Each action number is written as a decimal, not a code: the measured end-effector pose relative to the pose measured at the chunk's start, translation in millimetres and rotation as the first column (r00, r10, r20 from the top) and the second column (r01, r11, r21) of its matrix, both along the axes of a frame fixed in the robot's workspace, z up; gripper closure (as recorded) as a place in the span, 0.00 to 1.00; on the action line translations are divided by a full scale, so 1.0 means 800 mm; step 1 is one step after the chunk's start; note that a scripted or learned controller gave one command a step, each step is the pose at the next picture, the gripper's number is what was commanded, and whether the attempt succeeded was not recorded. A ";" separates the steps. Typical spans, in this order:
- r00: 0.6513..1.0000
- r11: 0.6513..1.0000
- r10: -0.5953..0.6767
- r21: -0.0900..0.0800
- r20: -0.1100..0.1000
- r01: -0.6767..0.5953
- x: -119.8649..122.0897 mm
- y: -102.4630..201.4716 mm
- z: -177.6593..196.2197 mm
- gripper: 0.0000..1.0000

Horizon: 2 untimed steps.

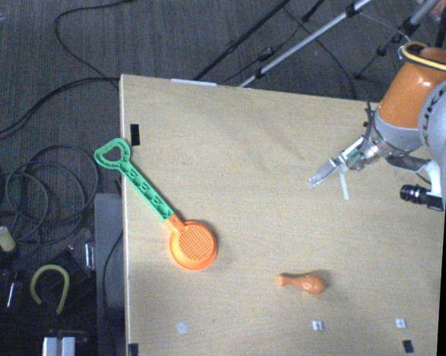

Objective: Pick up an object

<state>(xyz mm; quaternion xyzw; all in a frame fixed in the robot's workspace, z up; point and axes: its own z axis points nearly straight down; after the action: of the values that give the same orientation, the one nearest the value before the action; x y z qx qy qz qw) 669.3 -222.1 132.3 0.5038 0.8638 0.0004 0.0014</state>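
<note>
A toy strainer with a green handle and a round orange mesh head (pixel 192 245) lies on the tan bench top (pixel 271 139), at its left side. A small orange pear-shaped object (pixel 305 282) lies further right, toward the front. My gripper (pixel 330 188) hangs over the right part of the bench, under the orange wrist band (pixel 413 92). It is well above and to the right of both objects. Its two thin fingers (pixel 321 176) are spread, it is open, and nothing is between them.
Small black and white markers (pixel 317 324) dot the bench's front and left edges. Cables (pixel 24 190) and a green hook (pixel 50 281) lie on the floor to the left. Tripod legs (pixel 309 35) cross the floor behind the bench.
</note>
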 end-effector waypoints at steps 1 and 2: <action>1.000 1.000 0.000 0.000 0.000 0.000 0.000 0.000 0.000 0.00; 0.999 0.999 -0.037 0.003 -0.001 0.037 0.000 0.022 -0.011 0.00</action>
<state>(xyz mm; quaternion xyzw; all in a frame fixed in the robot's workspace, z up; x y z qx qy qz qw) 669.2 -204.2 123.4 0.5198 0.8543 0.0013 0.0003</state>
